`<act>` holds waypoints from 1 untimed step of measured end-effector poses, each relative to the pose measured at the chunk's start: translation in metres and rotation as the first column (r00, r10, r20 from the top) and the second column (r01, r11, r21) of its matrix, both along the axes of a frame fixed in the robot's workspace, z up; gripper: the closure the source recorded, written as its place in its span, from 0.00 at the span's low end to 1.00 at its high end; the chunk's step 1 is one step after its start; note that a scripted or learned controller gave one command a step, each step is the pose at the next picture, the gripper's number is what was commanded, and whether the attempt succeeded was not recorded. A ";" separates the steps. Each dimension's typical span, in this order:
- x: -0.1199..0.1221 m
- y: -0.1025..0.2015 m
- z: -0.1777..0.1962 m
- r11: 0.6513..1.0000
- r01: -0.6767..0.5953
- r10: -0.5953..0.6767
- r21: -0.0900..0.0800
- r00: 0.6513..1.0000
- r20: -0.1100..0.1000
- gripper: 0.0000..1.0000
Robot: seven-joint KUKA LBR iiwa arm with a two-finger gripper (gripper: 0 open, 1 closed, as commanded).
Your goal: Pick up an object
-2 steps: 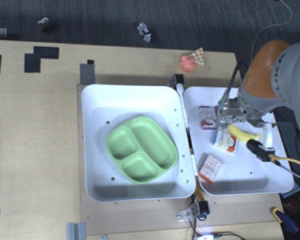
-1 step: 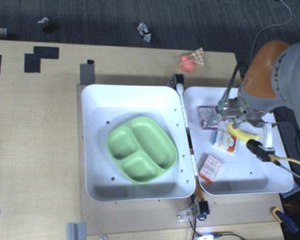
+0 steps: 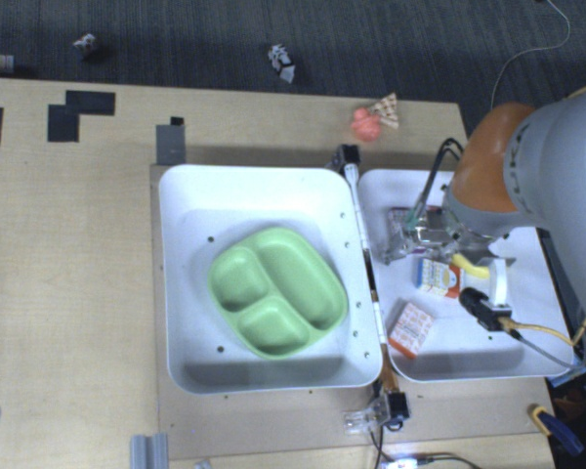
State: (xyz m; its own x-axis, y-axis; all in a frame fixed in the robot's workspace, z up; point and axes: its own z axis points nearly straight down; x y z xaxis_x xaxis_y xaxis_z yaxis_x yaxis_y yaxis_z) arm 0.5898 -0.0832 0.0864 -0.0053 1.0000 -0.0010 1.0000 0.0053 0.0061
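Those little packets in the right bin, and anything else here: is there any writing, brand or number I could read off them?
No text in this view can be read.
Small orange and white packet: printed pattern, too blurred to read.
Blue and white packet beside the gripper: print too small to make out.
Green divided plate in the left bin: plain, no marking seen.

Grey arm (image 3: 557, 154) reaching from right, pincer (image 3: 410, 231) lowered

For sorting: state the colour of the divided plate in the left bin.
Light green, seen in the camera view: the three-compartment plastic plate.
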 end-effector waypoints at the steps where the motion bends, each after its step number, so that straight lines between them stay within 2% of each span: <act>1: 0.002 0.001 0.012 1.000 -0.005 0.005 -0.001 1.000 0.006 1.00</act>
State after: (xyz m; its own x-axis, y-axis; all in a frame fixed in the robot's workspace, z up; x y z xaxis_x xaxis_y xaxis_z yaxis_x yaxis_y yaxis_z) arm 0.5920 -0.0825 0.0984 -0.0101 0.9999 -0.0017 0.9999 0.0101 0.0125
